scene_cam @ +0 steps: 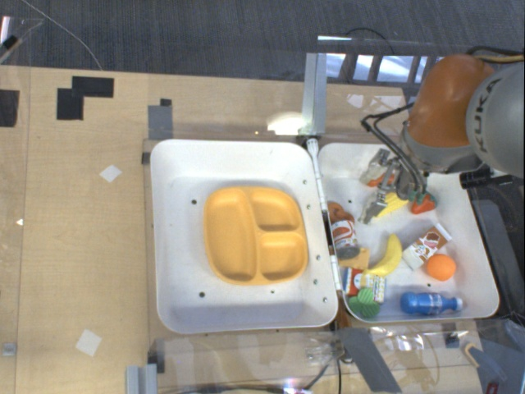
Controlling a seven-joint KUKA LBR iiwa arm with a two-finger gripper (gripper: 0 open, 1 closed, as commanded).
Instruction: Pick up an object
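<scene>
My gripper (376, 190) hangs over the upper part of the right bin (484, 253), and its two grey fingers (378, 169) stand apart, open, with white bin floor between them. A small yellow piece (396, 204) lies right beside the lower finger, touching or nearly so, and a red-orange piece (423, 205) sits just right of it. Below lie a banana (388, 257), an orange (441, 268), a red-and-white carton (428, 246), a blue bottle (431, 304), a brown bottle (342, 231) and a green item (367, 305). Nothing is between the fingers.
The left bin (172, 245) holds a yellow divided plate (254, 234). A ridge where the bins meet (322, 212) runs between them. The arm's orange band (447, 105) and grey body rise over the right bin's far right corner. A metal post (315, 93) stands behind the bins.
</scene>
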